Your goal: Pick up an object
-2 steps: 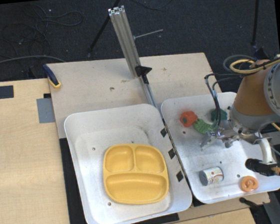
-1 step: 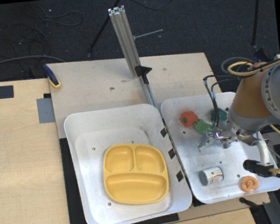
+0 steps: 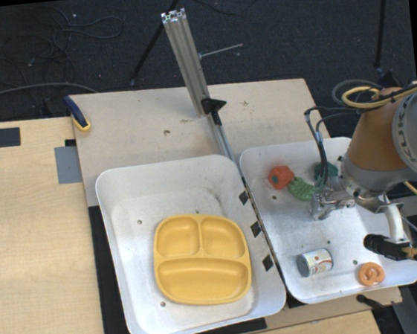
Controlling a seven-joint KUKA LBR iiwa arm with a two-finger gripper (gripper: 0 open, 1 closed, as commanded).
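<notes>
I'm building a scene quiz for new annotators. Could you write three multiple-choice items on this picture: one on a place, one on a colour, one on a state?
1. Which bin holds the divided tray?
A. Left bin
B. Right bin
C. Neither; it lies on the bench

2. What colour is the tray?
A. Blue
B. Yellow
C. Black

3. How is the small can positioned?
A. Upright
B. On its side
C. Stacked on the tray

Key:
1. A: the tray sits in the left bin.
2. B: it is plainly yellow.
3. B: the can lies on its side on the floor of the right bin, below the gripper.
</notes>
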